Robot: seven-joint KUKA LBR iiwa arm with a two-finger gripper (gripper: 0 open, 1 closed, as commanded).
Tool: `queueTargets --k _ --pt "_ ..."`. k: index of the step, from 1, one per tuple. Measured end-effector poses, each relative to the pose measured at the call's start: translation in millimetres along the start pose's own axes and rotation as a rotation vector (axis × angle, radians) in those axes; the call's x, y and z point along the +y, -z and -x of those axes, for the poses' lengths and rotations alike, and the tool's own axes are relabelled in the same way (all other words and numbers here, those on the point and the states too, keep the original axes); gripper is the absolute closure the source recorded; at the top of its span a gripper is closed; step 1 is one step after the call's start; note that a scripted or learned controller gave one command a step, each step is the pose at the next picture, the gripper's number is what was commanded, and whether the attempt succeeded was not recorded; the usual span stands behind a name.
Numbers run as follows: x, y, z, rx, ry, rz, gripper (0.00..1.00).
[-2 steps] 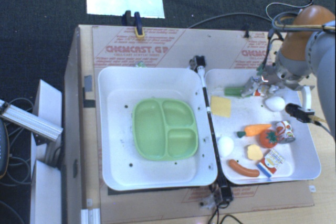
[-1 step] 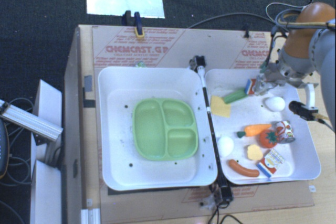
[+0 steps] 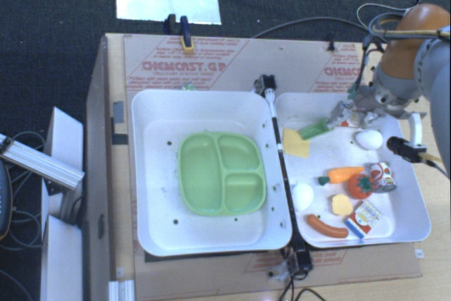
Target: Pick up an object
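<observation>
Camera view: green stick [image 3: 313, 129] lies in the right bin [image 3: 416, 218], upper left part, tilted, its right end close to the hand [image 3: 345, 113]. Hand sits low over the bin's upper area, just beside that end; cannot tell whether it is spread or pressed together, nor whether it touches the stick. Yellow wedge [image 3: 296, 142] lies just below the stick, near the divider. White egg [image 3: 368, 139] rests right of the hand, below the wrist. Lower down: carrot [image 3: 343, 175], tomato [image 3: 360, 186] touching it, a printed can [image 3: 381, 177] beside the tomato. Second egg [image 3: 302, 195] near the left wall; small yellow piece [image 3: 342, 204], sausage [image 3: 327, 225] and a striped packet [image 3: 361, 218] toward the front edge. Left bin [image 3: 151, 151] holds a green divided tray [image 3: 222, 173], lying flat in the middle. Both bins sit on the bench [image 3: 211, 63].
</observation>
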State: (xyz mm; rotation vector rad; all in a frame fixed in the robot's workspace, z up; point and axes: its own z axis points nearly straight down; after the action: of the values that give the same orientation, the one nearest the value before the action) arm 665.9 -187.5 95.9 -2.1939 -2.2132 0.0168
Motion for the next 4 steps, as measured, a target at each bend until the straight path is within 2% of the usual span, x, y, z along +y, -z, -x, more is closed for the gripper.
queueTargets --k 1,4 --pt "1 -9 -3 -0.005 -0.008 0.007 0.0" --pt "1 -11 11 0.005 -0.007 0.005 0.0"
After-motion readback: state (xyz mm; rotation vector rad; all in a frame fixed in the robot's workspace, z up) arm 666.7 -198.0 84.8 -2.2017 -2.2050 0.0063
